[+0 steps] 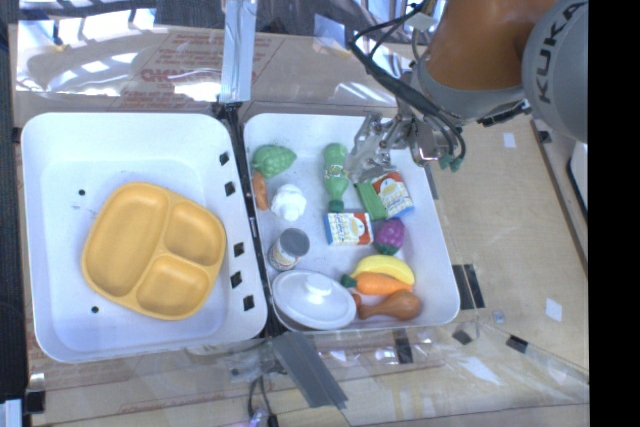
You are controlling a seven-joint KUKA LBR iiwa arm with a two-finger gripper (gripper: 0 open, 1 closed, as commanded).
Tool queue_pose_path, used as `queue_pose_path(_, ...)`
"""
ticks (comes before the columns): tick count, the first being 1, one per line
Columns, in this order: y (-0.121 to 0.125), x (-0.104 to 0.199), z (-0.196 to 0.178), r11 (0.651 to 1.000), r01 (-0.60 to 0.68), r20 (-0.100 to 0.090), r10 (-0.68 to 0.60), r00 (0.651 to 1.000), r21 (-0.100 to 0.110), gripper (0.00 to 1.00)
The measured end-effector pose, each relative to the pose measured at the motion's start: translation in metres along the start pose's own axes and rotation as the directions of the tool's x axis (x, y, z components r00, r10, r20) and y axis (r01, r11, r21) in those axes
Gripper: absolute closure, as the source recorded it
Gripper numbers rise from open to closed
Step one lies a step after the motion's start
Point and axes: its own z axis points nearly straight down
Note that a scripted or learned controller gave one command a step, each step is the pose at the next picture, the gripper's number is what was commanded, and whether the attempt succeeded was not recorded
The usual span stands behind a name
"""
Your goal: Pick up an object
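arm's reaching in with the gripper low over the right bin, green bottle just beside it, can't tell its grip state tbh

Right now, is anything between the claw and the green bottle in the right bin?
Nothing visible stands between them. The claw hangs just right of the green bottle, with the small carton close below the claw.

"KUKA" lettering on grey arm; cardboard print unreadable
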Motion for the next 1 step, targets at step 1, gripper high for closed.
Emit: queue_pose_path(1, 0.0167, 0.0546, 0.1491, 0.993, -0.115, -0.006, 0.115, 0.993, -0.003, 1.0)
